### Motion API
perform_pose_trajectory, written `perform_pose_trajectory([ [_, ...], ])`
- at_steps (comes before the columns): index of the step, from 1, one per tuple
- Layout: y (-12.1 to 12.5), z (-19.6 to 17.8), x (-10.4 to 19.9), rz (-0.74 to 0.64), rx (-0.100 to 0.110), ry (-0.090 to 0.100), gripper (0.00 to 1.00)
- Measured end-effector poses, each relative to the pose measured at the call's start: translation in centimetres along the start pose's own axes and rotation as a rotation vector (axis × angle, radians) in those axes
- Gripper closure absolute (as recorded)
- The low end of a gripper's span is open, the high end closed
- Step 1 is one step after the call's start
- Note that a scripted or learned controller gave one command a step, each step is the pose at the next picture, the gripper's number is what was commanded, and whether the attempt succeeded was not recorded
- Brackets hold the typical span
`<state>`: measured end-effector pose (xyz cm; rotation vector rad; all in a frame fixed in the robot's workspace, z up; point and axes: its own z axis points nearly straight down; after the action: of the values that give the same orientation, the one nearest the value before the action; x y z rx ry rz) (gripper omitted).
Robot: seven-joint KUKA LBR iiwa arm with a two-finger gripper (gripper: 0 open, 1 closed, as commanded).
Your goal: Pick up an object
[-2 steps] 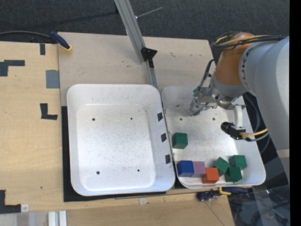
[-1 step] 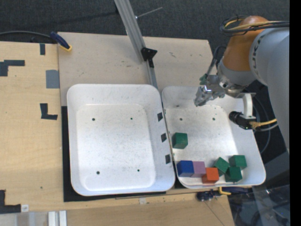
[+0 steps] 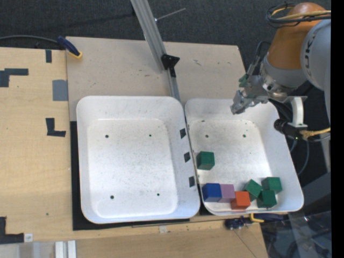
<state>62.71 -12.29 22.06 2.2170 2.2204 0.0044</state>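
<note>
bins (image 3: 134, 109): white plastic, speckled | bench (image 3: 32, 144): matt wood | rail (image 3: 148, 23): metal

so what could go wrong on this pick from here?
The blue cube, purple cube and orange cube sit packed against the right bin's near wall, so a grasp there may hit the wall or a neighbour. The lone green cube looks safer. The gripper hangs over the far rim.

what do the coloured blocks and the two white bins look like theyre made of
Blocks, such as the green block and blue block: flat, matte colour with slightly soft edges, so probably foam or painted wood; the view cannot settle which. Left bin and right bin: smooth white moulded plastic by the look, with rounded rims and dark speckled scuffs.
</note>
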Motion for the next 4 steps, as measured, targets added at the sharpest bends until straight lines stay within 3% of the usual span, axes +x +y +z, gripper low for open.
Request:
perform_pose_trajectory([
  [1, 0.1, -5.4, 0.0, 0.0, -0.001, 0.0, 1.0],
  [4, 0.1, -3.8, 14.0, -0.005, 0.006, 0.002, 1.0],
])
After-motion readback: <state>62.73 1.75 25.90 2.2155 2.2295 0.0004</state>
